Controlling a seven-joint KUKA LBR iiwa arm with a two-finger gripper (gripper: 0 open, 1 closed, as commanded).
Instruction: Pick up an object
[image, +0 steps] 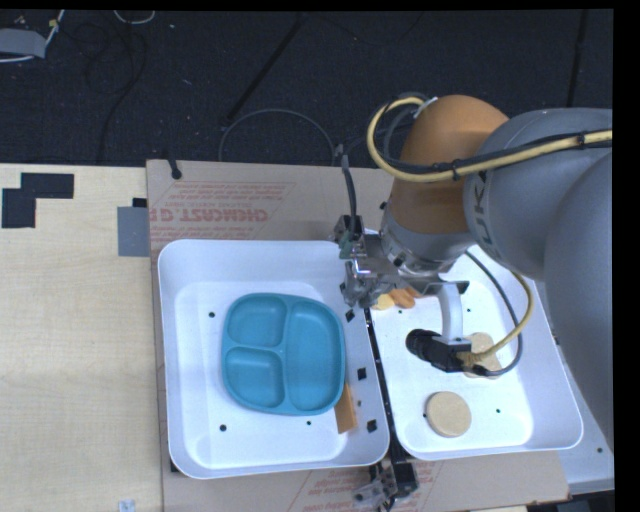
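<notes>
My gripper (358, 283) hangs low over the divider between the two bins, at the upper left corner of the right bin (540, 430). Just to its right lies a small orange piece (401, 297), close to the gripper; whether they touch is unclear. A round tan disc (448, 413) lies flat near the front of the right bin. A second tan disc (484, 345) sits farther back, partly hidden by the robot's cable. Nothing visibly hangs from the gripper.
A blue divided plate (282, 352) fills the middle of the left bin (185, 400). A thin brown stick (345, 408) lies at the plate's lower right, against the bin's right wall. The arm's grey body covers the right bin's far right side.
</notes>
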